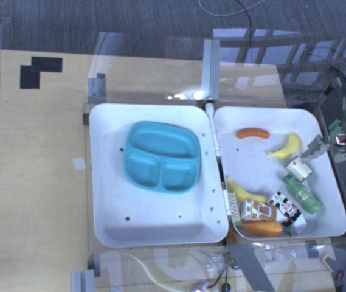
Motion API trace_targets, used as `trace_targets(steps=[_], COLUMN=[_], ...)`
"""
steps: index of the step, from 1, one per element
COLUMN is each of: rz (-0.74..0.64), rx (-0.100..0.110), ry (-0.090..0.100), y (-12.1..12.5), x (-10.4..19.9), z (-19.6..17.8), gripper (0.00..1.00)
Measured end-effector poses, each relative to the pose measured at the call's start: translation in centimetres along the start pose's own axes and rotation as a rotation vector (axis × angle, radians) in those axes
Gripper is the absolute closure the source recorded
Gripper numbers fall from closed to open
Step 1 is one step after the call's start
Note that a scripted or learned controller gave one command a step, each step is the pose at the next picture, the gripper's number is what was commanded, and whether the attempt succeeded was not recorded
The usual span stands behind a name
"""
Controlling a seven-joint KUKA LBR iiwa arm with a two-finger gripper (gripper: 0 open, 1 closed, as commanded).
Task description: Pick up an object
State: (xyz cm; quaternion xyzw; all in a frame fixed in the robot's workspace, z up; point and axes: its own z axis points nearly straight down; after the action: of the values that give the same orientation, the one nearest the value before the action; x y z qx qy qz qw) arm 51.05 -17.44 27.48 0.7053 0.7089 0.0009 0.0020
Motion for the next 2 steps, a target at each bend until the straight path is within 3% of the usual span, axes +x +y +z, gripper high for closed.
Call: trace_targets(steps=[1, 2], rz=[-0.096, -0.078], rx=[0.001, 0.000], ry=[0.000, -0.001], y=[4.7, 10.0], x=[0.2, -3.2], z=[5.3, 11.7], gripper=[0.00, 0.00])
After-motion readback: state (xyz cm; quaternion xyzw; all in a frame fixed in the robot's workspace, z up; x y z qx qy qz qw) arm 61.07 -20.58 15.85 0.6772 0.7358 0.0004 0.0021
